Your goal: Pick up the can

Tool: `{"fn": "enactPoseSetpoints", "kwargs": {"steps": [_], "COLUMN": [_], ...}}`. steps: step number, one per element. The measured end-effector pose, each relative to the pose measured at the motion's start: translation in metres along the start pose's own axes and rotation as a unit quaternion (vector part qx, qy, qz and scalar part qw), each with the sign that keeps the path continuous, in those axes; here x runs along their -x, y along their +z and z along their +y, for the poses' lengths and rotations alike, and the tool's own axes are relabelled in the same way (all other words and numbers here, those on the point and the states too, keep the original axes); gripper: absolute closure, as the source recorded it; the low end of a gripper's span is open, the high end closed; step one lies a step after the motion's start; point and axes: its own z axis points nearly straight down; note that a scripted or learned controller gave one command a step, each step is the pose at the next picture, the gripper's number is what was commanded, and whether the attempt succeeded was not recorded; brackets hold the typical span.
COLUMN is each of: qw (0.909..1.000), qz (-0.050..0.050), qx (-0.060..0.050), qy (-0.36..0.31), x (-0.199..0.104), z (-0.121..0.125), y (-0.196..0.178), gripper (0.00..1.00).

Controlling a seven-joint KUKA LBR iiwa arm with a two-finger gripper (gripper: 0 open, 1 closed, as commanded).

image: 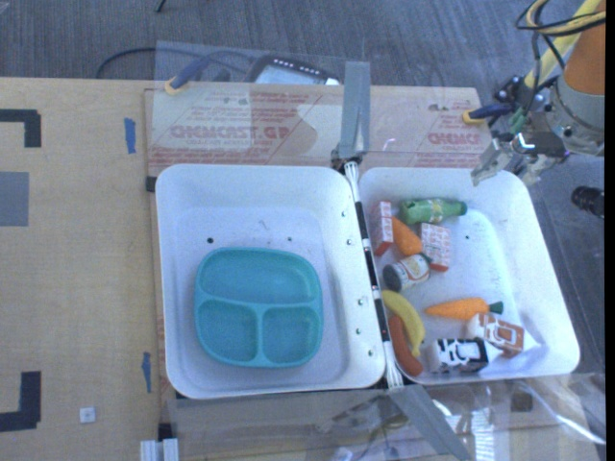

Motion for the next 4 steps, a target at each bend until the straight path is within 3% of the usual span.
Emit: {"fn": "enactPoseSetpoints", "kwargs": {"steps": [1,2,3,4], "qw": [0.9985,0.9919,1.0,1.0], "qz": [-0.002,0.006,0.0,-0.001], "qx": [0.015,0.001,0.0,0.002], "qy": [0.053,0.127,0.005,0.002], "x": [-0.02,0.011,-0.034,-0.088], "z": [0.019,0.021,-0.001,-0.029], "y": [0.111,0.134,0.094,0.14], "gripper": [0.0,0.0,0.0,0.0]}}
